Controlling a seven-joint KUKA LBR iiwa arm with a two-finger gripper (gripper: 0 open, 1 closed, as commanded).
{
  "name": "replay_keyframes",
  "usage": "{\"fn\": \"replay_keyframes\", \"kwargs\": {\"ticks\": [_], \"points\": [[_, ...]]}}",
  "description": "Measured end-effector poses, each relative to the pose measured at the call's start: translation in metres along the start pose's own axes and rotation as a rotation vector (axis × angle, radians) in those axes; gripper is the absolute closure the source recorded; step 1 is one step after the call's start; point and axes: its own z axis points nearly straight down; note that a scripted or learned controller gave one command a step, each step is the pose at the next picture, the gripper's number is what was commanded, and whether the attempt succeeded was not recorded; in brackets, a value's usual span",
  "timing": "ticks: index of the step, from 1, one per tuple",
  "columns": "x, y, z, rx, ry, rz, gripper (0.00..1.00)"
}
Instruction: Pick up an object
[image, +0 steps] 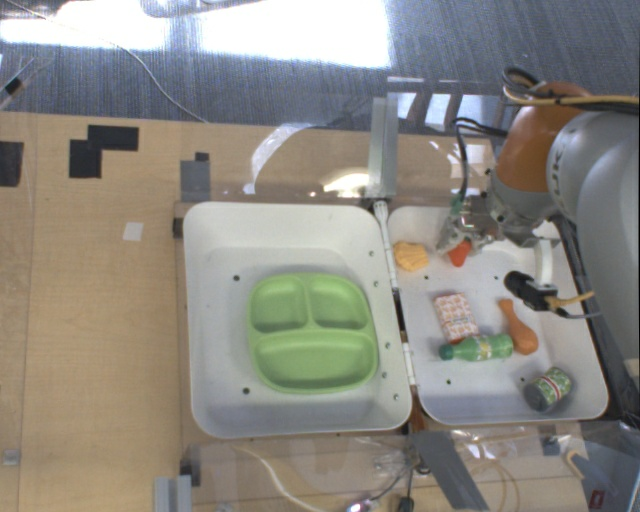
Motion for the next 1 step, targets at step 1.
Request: {"fn": "replay_keyframes", "kwargs": {"ticks": [1], "points": [[0.066,-0.0091,-0.092,0.012,0.002,0.008,1.0]]}}
